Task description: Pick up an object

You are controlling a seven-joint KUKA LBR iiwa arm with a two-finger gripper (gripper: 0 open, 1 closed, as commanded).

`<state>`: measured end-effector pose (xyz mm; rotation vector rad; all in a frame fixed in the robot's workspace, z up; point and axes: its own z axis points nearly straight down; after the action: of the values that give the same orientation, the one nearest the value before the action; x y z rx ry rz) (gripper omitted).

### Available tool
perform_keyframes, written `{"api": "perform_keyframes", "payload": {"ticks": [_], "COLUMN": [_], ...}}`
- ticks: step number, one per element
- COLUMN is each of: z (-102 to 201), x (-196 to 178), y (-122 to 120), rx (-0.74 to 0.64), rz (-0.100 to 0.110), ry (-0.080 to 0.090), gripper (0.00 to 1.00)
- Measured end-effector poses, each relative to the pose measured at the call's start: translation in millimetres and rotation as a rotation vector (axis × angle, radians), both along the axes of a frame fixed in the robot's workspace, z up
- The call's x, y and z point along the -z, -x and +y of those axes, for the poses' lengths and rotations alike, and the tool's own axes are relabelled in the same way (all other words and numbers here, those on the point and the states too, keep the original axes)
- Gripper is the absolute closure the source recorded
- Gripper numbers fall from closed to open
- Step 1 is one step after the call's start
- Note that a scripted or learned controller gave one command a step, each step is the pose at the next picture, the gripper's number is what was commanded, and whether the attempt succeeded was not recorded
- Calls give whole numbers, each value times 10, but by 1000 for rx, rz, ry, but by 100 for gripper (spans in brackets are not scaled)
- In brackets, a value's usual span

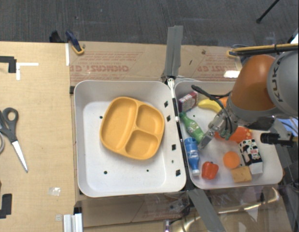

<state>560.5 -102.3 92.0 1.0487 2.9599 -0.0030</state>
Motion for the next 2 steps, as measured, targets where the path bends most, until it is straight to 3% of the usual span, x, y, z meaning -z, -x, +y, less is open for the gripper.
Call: {"api": "perform_keyframes", "payload": {"ticks": [1, 2], "z": [15, 23], "x": [-22, -123], "y": [-846, -890], "rx": [299, 295], "rz": [23, 0], "ry": [2, 4], "gripper": [0, 100]}}
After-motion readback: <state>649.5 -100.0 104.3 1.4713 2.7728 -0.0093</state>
